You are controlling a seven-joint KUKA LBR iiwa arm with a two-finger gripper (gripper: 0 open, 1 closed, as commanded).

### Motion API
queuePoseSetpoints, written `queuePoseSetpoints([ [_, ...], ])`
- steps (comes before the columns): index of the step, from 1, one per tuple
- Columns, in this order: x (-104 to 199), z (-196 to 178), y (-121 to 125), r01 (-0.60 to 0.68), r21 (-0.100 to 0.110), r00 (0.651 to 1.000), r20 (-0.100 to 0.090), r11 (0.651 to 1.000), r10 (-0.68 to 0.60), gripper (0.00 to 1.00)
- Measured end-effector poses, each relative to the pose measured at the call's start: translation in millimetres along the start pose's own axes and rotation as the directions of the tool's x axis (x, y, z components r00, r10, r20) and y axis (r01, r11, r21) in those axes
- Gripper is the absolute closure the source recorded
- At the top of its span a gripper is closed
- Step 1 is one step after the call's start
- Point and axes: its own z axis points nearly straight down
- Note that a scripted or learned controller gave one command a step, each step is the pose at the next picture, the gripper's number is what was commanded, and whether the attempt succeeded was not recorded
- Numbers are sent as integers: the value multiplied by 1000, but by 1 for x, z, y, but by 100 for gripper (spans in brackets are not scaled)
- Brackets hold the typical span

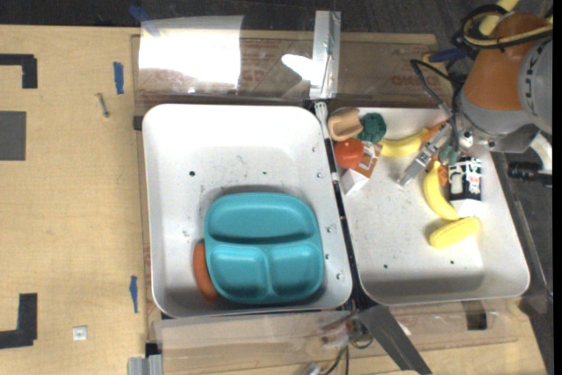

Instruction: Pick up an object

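Gripper (436,155) of the grey arm (505,97), lowered into the far right part of the right bin (413,263), among the clutter gathered there. Its metal fingers (414,168) slant down and to the left, and their tips lie just beside two bananas; whether the fingers are spread or closed cannot be told, and nothing is visibly between them, so no grasp is claimed.

One banana (402,145) lies flat, pointing left toward a dark green toy (373,126). A second banana (439,191) curves down toward the near side, touching or just beside the black body of the gripper. A short yellow piece (454,232) rests apart from the others, nearer the front wall, on open floor. An orange and white object (355,159) and a tan block (344,122) crowd the far left corner of this bin, against the divider.

The left bin (176,145) holds a teal divided tray (263,247), turned face up, with an orange thing (203,270) partly hidden beneath its left edge.

The slanted approach probably suits the bananas, which lie flat and close together. The likely target is one of them, though which cannot be told. Crowding is the main risk: a finger may land on a neighbour and push the fruit aside.
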Motion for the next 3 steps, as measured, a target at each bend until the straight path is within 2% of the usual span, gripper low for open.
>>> queuePoseSetpoints([
  [1,32,-1,-28,-43,-1,999,0,999,43,0],
  [2,31,-13,-25,-40,-6,999,5,999,40,100],
  [3,31,-12,-25,-40,-5,999,4,999,40,0],
])
